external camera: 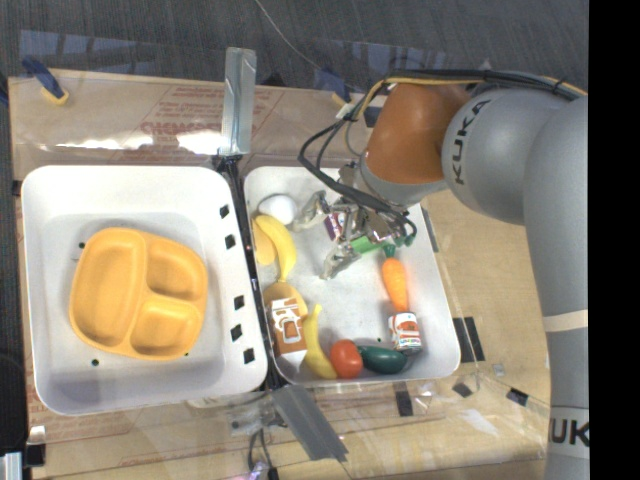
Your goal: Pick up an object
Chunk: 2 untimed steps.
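We see the gripper (345, 236) low in the right bin (440, 313), near its top. We cannot tell what its pincer is doing. Just beside it lie a carrot (396, 281) and a banana (277, 244). A white egg (277, 208) sits near the banana. The left bin (45, 298) holds a yellow tray (135, 291).

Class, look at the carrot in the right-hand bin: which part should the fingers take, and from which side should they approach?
Grip the carrot across its thick middle, coming straight down from above. It lies flat with its long axis running up and down the view, with bare bin floor to its left and right, so the fingers should probably close across its width.
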### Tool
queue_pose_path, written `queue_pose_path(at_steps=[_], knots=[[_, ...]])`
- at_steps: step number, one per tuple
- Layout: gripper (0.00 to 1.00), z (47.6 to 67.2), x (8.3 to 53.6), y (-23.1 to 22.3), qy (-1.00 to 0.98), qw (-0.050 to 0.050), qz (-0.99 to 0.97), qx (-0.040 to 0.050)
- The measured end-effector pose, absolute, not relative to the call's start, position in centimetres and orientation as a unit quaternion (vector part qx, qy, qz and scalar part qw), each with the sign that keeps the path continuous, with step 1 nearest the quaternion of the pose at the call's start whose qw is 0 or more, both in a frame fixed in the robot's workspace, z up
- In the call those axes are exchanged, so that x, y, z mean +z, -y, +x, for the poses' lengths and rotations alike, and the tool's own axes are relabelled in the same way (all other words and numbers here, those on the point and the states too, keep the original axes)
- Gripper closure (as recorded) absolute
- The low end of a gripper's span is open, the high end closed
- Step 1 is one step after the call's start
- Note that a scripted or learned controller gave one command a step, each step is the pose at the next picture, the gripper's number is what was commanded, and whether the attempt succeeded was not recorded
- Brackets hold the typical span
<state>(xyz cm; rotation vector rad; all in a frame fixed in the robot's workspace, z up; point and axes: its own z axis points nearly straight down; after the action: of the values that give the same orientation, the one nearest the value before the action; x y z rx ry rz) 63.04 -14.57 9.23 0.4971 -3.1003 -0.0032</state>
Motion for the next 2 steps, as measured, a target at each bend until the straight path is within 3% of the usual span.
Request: queue_pose_path(at_steps=[1, 2], knots=[[0.00, 61.1, 9.3, 18.5, 0.963, 0.002, 0.269, -0.0011], [1.00, 61.3, 10.4, 18.3, 0.963, 0.000, 0.271, -0.0008]])
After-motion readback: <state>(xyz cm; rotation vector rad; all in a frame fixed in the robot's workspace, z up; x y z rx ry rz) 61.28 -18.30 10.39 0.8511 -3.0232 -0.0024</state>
